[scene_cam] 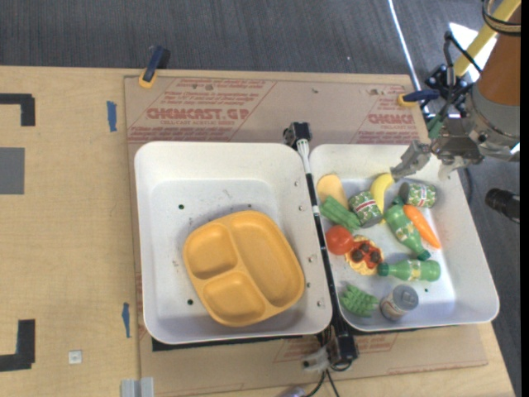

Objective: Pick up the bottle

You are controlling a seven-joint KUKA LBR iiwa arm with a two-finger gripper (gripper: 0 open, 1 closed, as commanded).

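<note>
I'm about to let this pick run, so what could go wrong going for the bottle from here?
1. The bottle lies flat among crowded toys, its neck beside the red-and-yellow piece, so the hand may knock or grab a neighbour.
2. A second green bottle lies nearer the hand, against the carrot; the program might take that one or the carrot.
3. The hand is over the right bin's far rim and could clip it descending.

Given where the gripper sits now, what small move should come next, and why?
Probably shift the gripper toward the bin's front and lower it: it sits over the right bin's far edge, while the green bottle lies on its side nearer the front, ungrasped.
</note>
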